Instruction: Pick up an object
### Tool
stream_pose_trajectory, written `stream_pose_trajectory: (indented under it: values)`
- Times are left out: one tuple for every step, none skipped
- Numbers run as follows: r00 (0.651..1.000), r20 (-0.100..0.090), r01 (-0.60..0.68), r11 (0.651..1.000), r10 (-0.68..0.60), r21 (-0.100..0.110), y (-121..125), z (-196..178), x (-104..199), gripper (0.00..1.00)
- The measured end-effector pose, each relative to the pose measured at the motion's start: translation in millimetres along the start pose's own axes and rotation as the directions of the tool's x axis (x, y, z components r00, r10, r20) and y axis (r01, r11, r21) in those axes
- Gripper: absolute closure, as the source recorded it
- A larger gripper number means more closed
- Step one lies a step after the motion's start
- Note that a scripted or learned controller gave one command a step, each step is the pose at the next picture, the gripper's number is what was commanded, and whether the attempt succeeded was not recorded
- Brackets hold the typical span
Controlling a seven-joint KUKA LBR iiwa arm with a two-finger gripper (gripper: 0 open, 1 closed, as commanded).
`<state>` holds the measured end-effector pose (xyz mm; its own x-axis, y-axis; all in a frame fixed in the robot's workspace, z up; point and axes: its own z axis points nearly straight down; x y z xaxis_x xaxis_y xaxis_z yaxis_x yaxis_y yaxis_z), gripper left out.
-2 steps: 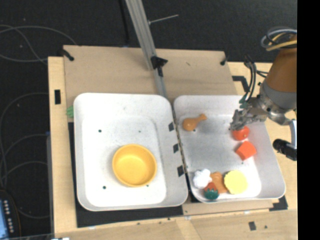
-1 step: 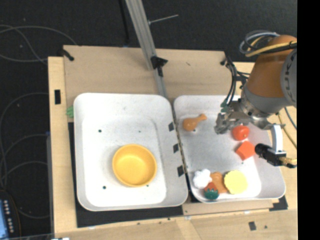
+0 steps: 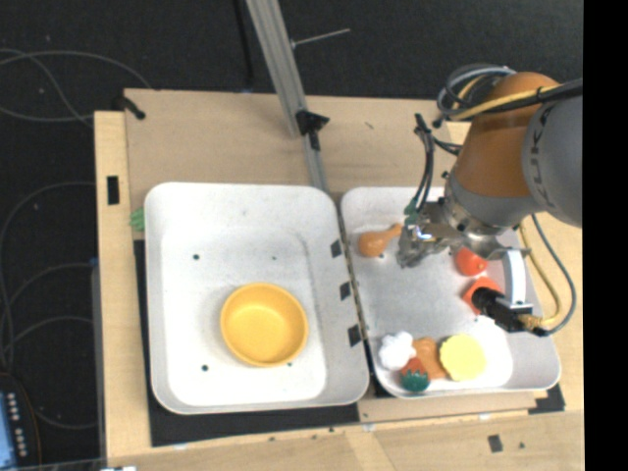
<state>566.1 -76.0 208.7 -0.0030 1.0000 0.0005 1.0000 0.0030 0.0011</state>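
Bench of pale board on black floor, carrying two shallow white bins side by side. Left bin holds a yellow bowl and nothing relevant to the reach.

Right bin: arm enters from the right, gripper low over the bin's upper left part. Whether it is open or closed cannot be read from this angle; nothing is visibly held.

Nearest candidate: small orange piece with a stub handle, lying just left of the gripper, close against the bin's left wall. Its long axis runs roughly left-right, handle end pointing toward the gripper.

Other items sit well apart along the near edge: white ball, yellow disc, green piece.

Judgement: a short move left is needed; the wall may crowd the grasp.
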Motion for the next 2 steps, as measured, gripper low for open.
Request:
stream_pose_trajectory:
  values:
    - [1.000,0.000,0.000,1.000,0.000,0.001,-9.3,1.4,43.6,1.00]
    - [1.000,-0.002,0.001,1.000,-0.001,0.001,-23.3,-0.4,96.4,1.00]
